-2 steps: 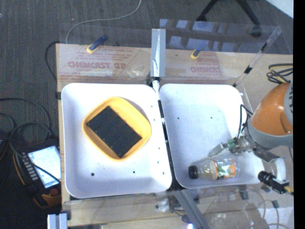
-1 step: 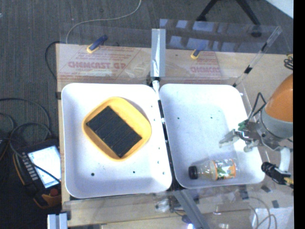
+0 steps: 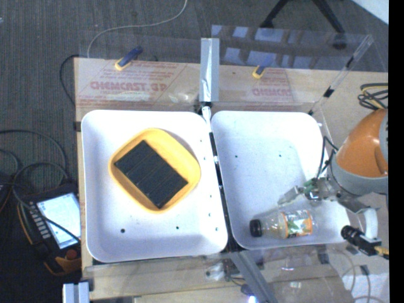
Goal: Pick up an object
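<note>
A clear plastic bottle (image 3: 283, 225) lies on its side in the right bin (image 3: 265, 150), close to that bin's near rim and toward its near right corner. Its long axis runs roughly left to right across the bin, black cap pointing left toward the divider between the two bins, base pointing right toward the arm (image 3: 361, 158). An orange-and-green label wraps its middle.

The gripper (image 3: 302, 193) hangs just above and slightly right of the bottle, over the bin's right side; whether it is open or closed cannot be told from this angle, and nothing is seen held in it. The orange-banded wrist sits beyond the bin's right wall.

Most of the right bin's floor, from the bottle back to the far rim, lies open. In the left bin (image 3: 101, 232), a yellow dish (image 3: 187, 158) holding a dark ridged pad (image 3: 151, 173) sits near the centre, with bare white floor on all sides.
</note>
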